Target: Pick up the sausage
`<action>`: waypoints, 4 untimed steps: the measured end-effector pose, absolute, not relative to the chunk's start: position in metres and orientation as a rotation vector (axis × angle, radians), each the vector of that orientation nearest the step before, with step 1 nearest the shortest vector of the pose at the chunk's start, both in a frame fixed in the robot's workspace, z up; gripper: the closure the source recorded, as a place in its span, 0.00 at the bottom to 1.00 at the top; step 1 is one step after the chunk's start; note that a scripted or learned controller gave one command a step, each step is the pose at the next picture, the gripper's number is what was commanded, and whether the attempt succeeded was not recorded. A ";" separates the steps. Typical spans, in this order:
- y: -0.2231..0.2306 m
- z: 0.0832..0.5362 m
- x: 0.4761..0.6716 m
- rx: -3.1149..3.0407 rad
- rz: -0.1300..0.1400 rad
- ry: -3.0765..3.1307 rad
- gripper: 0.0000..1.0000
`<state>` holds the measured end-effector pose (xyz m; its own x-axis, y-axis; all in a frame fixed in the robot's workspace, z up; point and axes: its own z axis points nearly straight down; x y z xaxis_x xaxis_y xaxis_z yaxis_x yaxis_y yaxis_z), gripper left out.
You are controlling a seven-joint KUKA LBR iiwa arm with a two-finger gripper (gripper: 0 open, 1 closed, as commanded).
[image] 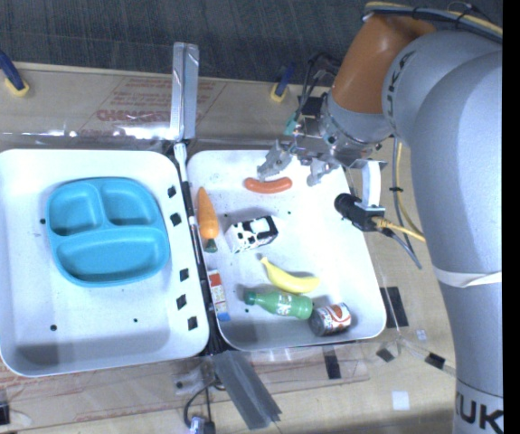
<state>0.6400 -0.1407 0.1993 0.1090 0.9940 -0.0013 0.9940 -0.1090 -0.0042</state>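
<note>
The sausage (268, 185) is a short red-orange link lying flat near the back of the right bin (359, 274). My gripper (292, 168) hangs just above and slightly right of it, open, with one finger (271, 164) to the sausage's upper left and the other to its right. Nothing is between the fingers. The grey arm with its orange band comes in from the upper right.
In the right bin lie a carrot (207, 217) by the left wall, a small black-and-white object (253, 232), a banana (288, 279), a green bottle (280, 304) and a can (331, 318). The left bin holds a blue divided plate (108, 229).
</note>
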 end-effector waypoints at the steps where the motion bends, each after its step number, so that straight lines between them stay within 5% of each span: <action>1: -0.159 0.106 0.656 -2.367 0.005 -2.061 0.00; 2: -0.142 0.092 0.657 -2.355 0.004 -2.075 0.00; 3: -0.141 0.103 0.657 -2.349 0.004 -2.080 1.00; 4: -0.141 0.103 0.657 -2.349 0.004 -2.080 0.00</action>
<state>0.6573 -0.1411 0.1031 0.1211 0.9926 0.0008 0.9926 -0.1211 -0.0051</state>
